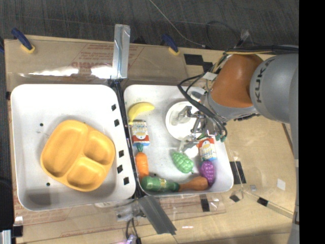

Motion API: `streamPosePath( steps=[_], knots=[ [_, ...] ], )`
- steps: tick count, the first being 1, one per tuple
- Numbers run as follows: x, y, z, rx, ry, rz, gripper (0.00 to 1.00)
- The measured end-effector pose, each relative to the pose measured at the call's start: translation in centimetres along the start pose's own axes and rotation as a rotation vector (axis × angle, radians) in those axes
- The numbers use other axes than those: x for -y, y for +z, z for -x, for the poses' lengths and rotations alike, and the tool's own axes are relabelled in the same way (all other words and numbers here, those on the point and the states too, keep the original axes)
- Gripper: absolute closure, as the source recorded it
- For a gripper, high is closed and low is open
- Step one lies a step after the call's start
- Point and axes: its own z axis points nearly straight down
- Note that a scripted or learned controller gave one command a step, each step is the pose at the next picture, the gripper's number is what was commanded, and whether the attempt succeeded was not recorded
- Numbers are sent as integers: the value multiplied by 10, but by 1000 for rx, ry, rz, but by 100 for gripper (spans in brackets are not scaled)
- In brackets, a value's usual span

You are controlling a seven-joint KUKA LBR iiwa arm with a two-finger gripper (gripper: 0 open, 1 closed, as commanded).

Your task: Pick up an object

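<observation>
My gripper (187,129) hangs over the right bin (157,93), reaching in from the right under the orange wrist band. Its fingers stand open, one over the white round dish (175,122) and one just above a green bumpy fruit (182,161). Nothing sits between them. A small bottle with a red and white label (207,149) lies just right of the lower finger, with purple grapes (207,171) below it. A banana (139,109), a small carton (139,132) and a carrot (141,162) line the bin's left side.
A green bottle-shaped toy (159,184) and an orange piece (195,184) lie along the right bin's front wall. The left bin (25,100) holds a yellow divided tray (77,154). Cables loop behind the arm at the bin's back right corner.
</observation>
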Motion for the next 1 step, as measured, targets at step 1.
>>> streamPosePath(
  steps=[1],
  knots=[
    [-40,18,-49,-11,14,0,0]
  ],
)
